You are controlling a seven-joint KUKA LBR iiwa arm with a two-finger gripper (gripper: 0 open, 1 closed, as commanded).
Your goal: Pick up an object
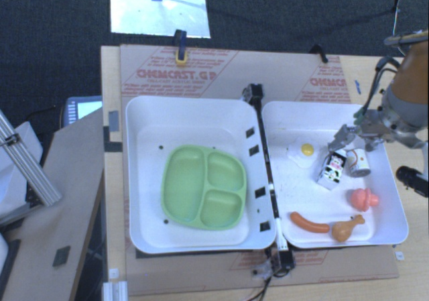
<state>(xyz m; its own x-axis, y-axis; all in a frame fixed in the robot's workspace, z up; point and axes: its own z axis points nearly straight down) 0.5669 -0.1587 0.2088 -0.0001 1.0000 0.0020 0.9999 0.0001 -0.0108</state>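
Two white bins sit side by side; the right bin (395, 226) holds a milk carton (331, 168), just under the gripper (350, 137). Its fingers look spread open, gripping nothing.

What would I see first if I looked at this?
Probably the big light-green divided plate, lying alone in the left white bin. Next, the toy food in the right bin: a fried egg, a sausage, a drumstick and a pink piece. The robot's gripper hangs just above a little cow-print carton.
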